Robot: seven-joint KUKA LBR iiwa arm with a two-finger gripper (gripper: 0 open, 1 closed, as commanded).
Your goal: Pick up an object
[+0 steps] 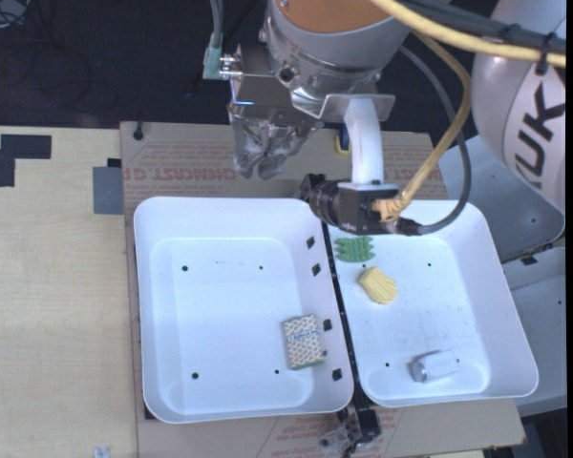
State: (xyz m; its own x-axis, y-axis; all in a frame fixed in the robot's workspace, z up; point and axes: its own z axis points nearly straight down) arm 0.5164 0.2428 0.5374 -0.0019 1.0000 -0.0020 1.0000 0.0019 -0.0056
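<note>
My gripper [261, 157] hangs high under the grey wrist with its orange band, above the brown board just beyond the left bin's far rim. A small box with a green pattern [304, 341] lies in the left bin [162, 294] near its front right corner. The right bin [497, 322] contains a green toothed piece [354, 248] at its far left, a yellow lump [377, 285] just in front of that, and a pale grey cylinder [432, 365] near the front. All of them lie well below and in front of the gripper.
A black camera unit with a yellow cable [358, 206] hangs from the arm over the divide between the bins. The arm's grey body [535, 113] fills the upper right. A plywood bench [48, 294] extends to the left.
</note>
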